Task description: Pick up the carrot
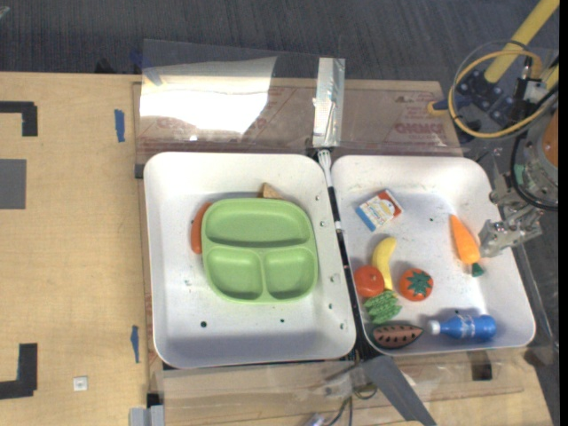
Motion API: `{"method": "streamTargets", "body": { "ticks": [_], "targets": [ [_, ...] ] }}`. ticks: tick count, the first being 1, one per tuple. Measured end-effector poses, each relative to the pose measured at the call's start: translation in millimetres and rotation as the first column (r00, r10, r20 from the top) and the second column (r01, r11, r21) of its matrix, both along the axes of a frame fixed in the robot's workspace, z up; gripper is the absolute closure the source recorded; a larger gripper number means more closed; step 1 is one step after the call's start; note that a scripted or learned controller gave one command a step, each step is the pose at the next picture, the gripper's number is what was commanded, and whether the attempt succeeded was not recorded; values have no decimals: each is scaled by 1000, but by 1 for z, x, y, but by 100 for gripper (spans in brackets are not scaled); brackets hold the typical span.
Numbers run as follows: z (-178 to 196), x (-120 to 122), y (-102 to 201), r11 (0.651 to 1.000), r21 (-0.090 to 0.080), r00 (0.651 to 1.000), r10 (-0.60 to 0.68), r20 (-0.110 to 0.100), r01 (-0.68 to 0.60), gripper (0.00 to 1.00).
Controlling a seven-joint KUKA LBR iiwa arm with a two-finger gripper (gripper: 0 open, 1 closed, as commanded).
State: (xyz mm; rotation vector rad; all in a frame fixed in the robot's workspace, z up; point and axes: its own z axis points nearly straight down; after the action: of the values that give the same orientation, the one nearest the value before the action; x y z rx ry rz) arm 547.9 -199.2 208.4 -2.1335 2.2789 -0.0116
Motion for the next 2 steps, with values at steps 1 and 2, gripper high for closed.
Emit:
{"method": "streamTargets", "body": {
  "ticks": [1, 2],
  "targets": [
    [-95, -61, 19, 977, -4, 977, 214, -17, -215, 100],
    [-95, -61, 18, 977, -5, 976, 215, -16, -215, 0]
  ]
}}
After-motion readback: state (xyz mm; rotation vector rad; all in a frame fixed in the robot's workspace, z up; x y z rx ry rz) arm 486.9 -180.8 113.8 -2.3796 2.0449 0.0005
